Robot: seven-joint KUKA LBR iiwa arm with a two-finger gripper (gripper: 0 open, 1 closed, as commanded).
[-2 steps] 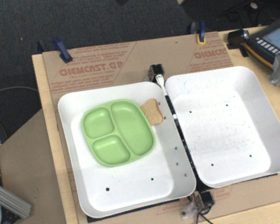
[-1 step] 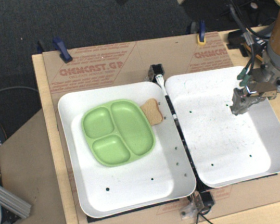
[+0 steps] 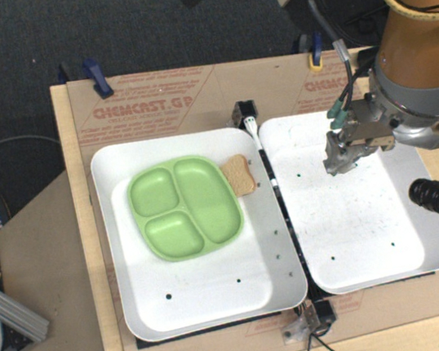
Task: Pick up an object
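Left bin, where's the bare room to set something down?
In the left bin, the floor is bare along the front, below the green divided plate. The back half is crowded: the plate fills it, with a tan cracker-like piece against its right edge.

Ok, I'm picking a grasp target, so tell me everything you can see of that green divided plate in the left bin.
The green divided plate is pale lime green and looks like matte plastic, a rounded square with three compartments: one tall section on the right and two smaller ones on the left. All three look bare. It lies flat, turned slightly askew, in the upper middle of the left bin. A small tan cracker-like piece rests against its upper right rim. The claw hangs over the right bin, well apart from it.
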